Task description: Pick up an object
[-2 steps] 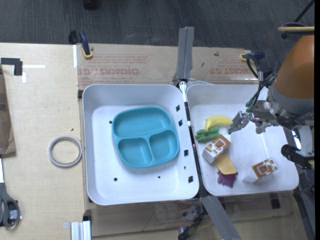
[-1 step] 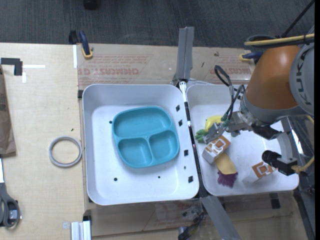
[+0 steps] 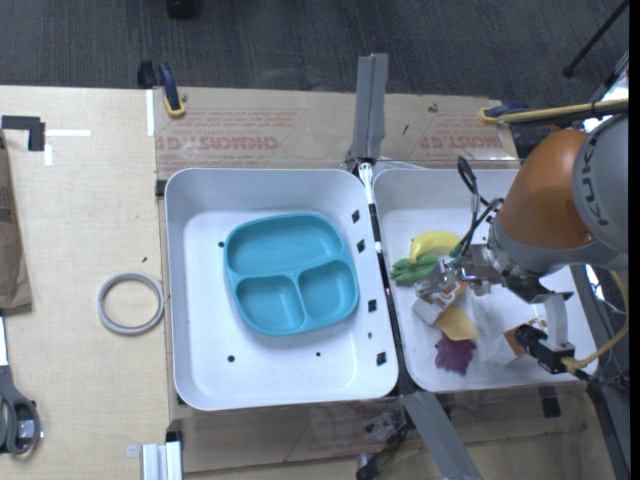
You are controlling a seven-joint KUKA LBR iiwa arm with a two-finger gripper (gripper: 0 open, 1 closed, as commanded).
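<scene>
My tool (image 3: 447, 283) is down in the right bin (image 3: 400, 190); I cannot tell whether it has hold of anything. Around the tool lie a yellow banana (image 3: 436, 243) just above, a green piece (image 3: 415, 266) touching the banana, a tan piece (image 3: 456, 321) just below, and a purple piece (image 3: 455, 353) beneath that. Left of the right bin, the left bin (image 3: 190, 298) carries a blue divided plate (image 3: 291, 273).

Two white bins (image 3: 190, 298); one blue divided tray (image 3: 291, 274); one tape ring (image 3: 131, 302).
</scene>
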